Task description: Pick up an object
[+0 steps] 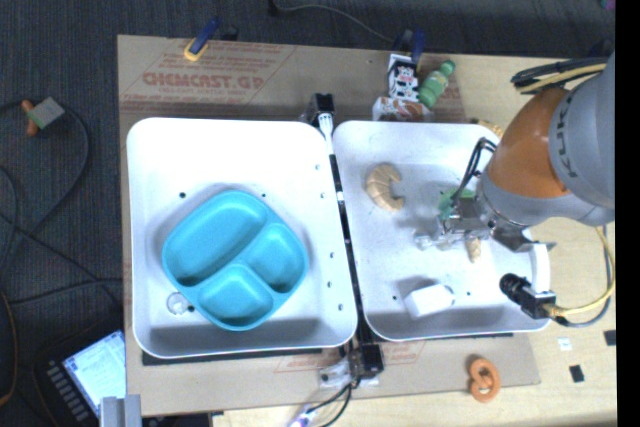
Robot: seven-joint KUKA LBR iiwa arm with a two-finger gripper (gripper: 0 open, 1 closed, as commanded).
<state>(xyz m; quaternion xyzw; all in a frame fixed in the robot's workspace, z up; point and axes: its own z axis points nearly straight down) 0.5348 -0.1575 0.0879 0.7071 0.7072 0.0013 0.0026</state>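
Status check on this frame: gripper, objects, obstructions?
Gripper low in right bin, nothing seen held. Croissant and white block loose nearby. Blue tray in left bin.

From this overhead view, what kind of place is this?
Probably a robotics lab bench set up for bin-picking trials. Two white bins, the left bin and right bin, sit on a clamped board over carpet; a grey-and-orange arm reaches in; loose cables trail on the floor.
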